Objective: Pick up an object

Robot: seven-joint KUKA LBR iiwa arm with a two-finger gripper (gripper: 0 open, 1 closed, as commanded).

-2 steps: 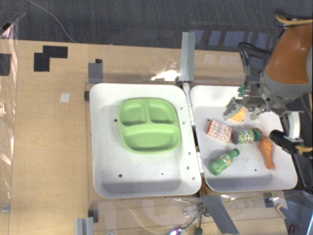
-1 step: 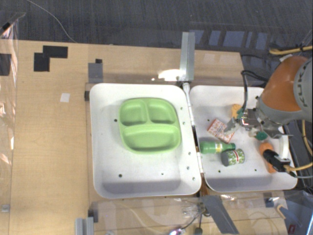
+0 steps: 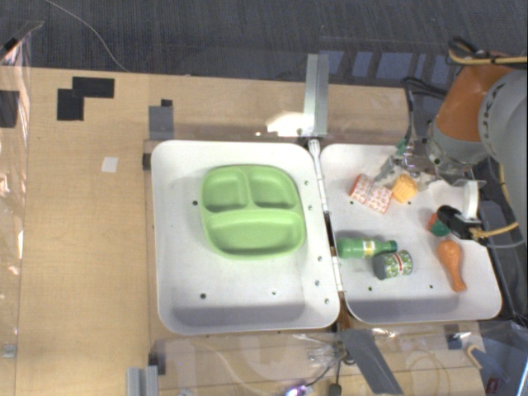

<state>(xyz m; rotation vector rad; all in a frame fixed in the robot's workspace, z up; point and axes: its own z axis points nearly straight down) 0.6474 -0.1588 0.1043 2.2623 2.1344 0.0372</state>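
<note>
End effector [image 3: 406,165] at right bin's [image 3: 478,304] far edge, over yellow block [image 3: 403,190]; grip state unclear. Center before descending.

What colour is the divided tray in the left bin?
Light green; the divided tray shows plainly in the camera view.
</note>
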